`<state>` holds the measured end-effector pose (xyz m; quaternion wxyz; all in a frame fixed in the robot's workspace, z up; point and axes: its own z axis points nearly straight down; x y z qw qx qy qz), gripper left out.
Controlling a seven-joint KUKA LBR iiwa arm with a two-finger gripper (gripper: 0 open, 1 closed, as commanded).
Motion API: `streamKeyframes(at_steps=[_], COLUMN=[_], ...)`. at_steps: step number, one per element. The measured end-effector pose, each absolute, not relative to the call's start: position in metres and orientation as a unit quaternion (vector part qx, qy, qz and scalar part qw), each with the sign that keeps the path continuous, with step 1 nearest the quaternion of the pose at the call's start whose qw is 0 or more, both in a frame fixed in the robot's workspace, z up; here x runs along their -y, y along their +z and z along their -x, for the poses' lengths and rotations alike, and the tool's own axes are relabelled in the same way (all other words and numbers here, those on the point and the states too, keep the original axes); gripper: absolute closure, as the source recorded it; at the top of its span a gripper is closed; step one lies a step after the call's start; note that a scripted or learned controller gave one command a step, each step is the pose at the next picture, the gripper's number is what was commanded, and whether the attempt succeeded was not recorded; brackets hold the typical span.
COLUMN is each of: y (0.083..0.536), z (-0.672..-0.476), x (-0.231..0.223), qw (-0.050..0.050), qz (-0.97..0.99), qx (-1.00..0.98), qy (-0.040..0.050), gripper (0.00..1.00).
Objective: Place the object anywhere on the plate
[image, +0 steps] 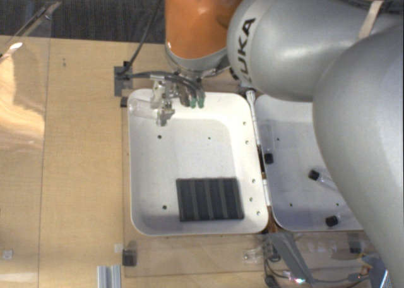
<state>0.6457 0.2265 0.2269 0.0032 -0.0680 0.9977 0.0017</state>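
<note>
The tool (165, 105) hung low over the far corner of the left bin (142, 214), well apart from the dark ribbed plate (209, 199) near its front edge. Whether it gripped anything, I could not tell; something small and pale seemed to sit there.

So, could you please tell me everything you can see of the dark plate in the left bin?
The plate is a dark grey, nearly black rectangle with lengthwise ridges, looking like matte plastic or rubber. It lies flat on the floor of the left bin, near the bin's front edge and slightly right of centre. Nothing rests on it.
</note>
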Motion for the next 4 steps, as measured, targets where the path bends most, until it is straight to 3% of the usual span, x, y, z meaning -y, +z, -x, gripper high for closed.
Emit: streamKeyframes(at_steps=[1,2,3,4], y=[0.44,0.342,0.233,0.175], z=[-0.669,-0.589,-0.658,-0.66], x=[-0.235,-0.236,-0.235,-0.233], qw=[0.007,0.002,0.002,0.002], qz=[0.009,-0.198,-0.34,-0.312], qx=[-1.0,-0.98,-0.94,-0.95], qy=[0.003,0.0016,0.0013,0.0016], gripper=[1.0,1.0,1.0,1.0])
